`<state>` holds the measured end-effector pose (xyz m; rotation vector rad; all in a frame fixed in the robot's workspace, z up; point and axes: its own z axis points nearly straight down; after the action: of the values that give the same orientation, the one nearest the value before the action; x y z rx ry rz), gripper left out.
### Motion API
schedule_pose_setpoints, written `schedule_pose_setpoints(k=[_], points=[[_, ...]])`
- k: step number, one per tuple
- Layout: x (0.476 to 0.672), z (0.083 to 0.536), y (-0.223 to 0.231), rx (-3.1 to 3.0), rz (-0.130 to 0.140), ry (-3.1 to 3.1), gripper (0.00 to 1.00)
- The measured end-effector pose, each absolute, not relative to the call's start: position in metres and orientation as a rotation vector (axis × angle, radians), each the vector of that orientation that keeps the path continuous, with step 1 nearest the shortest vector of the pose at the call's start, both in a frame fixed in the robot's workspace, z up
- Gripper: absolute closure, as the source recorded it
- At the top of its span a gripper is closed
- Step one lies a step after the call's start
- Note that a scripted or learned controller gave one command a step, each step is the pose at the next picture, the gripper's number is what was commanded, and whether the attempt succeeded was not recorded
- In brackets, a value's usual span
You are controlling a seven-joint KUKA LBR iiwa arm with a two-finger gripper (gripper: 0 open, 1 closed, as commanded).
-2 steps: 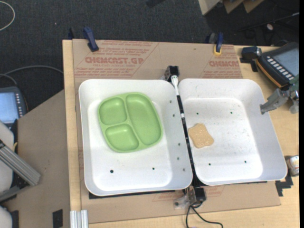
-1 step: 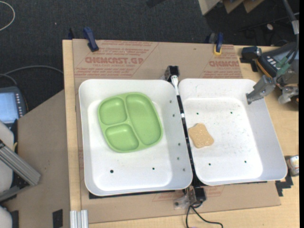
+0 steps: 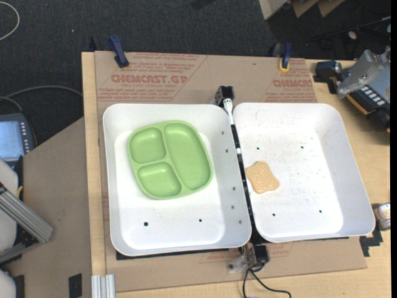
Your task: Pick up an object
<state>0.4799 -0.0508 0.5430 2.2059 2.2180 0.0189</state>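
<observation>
A green divided plate (image 3: 170, 160) with three compartments lies flat in the left white bin (image 3: 124, 228), toward its back. A small flat tan piece (image 3: 262, 177), like a slice of bread, rests in the right white bin (image 3: 329, 166) close to its left wall. Part of the grey arm and its gripper (image 3: 361, 81) sits at the view's right edge, beyond the right bin's back right corner and well away from both objects. Nothing is seen held there.
The two bins meet along a central ridge (image 3: 239, 166). They sit on a brown board (image 3: 186, 73) held by blue clamps (image 3: 118, 49) at the back. Dark carpet lies behind, and a cable (image 3: 260, 284) trails at the front.
</observation>
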Motion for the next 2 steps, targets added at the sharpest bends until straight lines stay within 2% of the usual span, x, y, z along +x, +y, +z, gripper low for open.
schedule_pose_setpoints(k=[1,2], points=[[0.479,0.535,0.039,2.211,0.002,2.235,0.00],[0.479,0.535,0.147,2.206,0.006,2.236,0.00]])
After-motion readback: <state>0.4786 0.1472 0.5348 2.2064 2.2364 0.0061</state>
